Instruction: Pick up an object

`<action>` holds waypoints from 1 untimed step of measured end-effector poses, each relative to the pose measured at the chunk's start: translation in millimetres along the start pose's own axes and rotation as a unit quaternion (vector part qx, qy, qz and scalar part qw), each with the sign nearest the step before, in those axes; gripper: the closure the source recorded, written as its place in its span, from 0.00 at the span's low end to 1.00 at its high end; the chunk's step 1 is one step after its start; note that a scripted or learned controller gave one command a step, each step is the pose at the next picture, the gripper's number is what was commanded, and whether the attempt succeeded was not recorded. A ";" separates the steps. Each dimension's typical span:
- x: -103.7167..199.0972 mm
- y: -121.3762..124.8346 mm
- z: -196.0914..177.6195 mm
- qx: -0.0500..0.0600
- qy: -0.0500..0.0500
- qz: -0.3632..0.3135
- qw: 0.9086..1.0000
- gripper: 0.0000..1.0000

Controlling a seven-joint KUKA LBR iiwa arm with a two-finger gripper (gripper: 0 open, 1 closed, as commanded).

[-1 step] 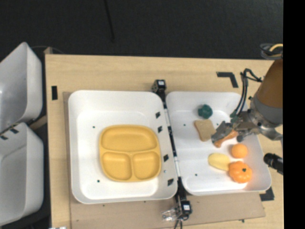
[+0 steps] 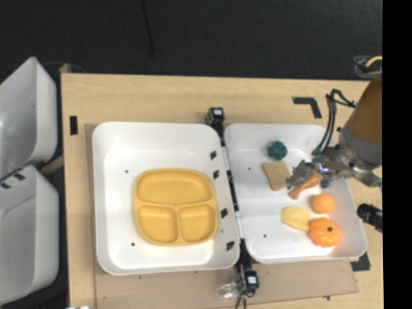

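Camera view: tool [image 2: 301, 176] beside tan slice [image 2: 275, 174].

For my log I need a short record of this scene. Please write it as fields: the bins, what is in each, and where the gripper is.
left bin: holds a yellow divided tray
right bin: holds a teal ball, a tan slice, an orange stick, an orange ball, a yellow piece, a small pumpkin
gripper: over the right bin, at the orange stick
grasp: cannot tell
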State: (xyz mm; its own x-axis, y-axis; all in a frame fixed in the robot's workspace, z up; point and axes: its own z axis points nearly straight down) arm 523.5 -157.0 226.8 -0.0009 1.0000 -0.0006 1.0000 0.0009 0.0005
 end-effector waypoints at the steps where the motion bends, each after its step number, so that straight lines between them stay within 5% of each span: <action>1: 5.9 2.4 60.6 0.002 0.000 0.001 1.000 0.00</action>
State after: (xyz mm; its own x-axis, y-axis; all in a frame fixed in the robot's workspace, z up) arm 525.9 -151.2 166.2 0.0005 1.0000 -0.0004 1.0000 -0.0005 -0.0040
